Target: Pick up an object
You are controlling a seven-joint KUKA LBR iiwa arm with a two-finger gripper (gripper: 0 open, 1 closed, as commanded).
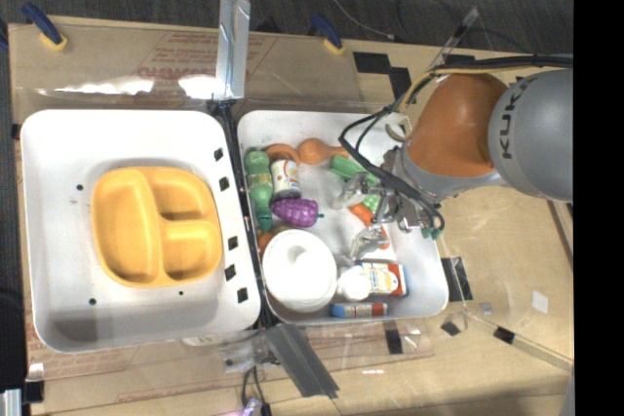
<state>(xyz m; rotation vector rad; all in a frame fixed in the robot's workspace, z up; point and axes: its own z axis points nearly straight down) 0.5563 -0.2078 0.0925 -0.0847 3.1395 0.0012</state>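
Objects crowd the right bin [429,280]: grapes [295,209], a white bowl [297,266], a carton [382,279], a green bottle [258,182] and a can [285,176], while the left bin [49,307] holds a yellow tray [156,224]. The gripper [373,217] sits low among the clutter right of the grapes, beside a small orange-red piece [363,208]; whether it is open or closed cannot be told, and nothing is seen in its grasp. Judged step: the descent to grasp, so the next move calls for closing on one item and lifting straight up, clear of its neighbours.
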